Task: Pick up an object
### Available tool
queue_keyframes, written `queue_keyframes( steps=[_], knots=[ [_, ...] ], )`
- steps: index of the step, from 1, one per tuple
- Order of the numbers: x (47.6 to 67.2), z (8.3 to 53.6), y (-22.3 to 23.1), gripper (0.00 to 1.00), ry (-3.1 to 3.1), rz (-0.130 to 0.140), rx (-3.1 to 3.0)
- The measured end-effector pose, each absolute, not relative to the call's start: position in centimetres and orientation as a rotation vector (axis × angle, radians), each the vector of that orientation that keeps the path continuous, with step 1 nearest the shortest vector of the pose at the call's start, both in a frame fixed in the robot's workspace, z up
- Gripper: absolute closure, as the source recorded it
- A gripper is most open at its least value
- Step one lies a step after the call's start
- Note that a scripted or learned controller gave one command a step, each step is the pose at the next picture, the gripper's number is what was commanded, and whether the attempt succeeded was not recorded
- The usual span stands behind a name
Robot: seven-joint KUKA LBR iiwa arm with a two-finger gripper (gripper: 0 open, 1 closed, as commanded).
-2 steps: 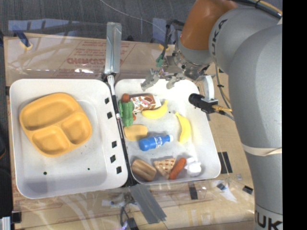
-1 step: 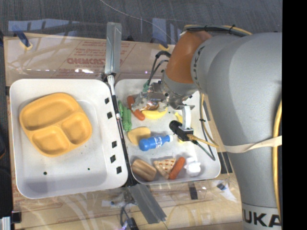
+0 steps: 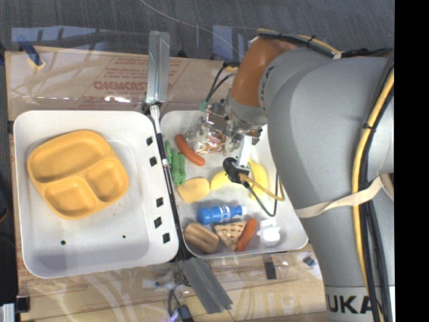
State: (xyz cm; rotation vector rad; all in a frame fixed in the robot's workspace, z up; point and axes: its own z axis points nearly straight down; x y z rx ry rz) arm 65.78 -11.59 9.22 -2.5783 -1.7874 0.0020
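My gripper (image 3: 216, 134) hangs low over the back of the right bin (image 3: 289, 241), above a cluster of small toys. Just to its left lies a red-orange sausage (image 3: 190, 150). A green pea pod (image 3: 177, 166) lies by the bin's left wall. In front of the gripper sit a pale yellow piece (image 3: 194, 189), a yellow lemon (image 3: 221, 180) and a yellow banana (image 3: 259, 177). Nearer the front lie a blue bottle (image 3: 220, 214), a brown bread roll (image 3: 201, 237), a waffle wedge (image 3: 230, 233), a second sausage (image 3: 247, 234) and a white cup (image 3: 269, 233).
The left bin (image 3: 80, 257) holds a yellow divided plate (image 3: 76, 173). A metal divider (image 3: 158, 69) stands between the bins at the back. The grey arm (image 3: 328, 146) covers the right bin's right side. A black cable end (image 3: 234, 170) dangles above the lemon.
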Motion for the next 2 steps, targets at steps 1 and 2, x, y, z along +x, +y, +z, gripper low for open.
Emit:
queue_keyframes(
  steps=[1,2],
  knots=[
    [65.5,9.6,-11.5,1.0,-1.787,0.019,-2.564],
    [63.8,19.8,-8.9,1.0,-1.881,-0.011,-2.522]
  ],
)
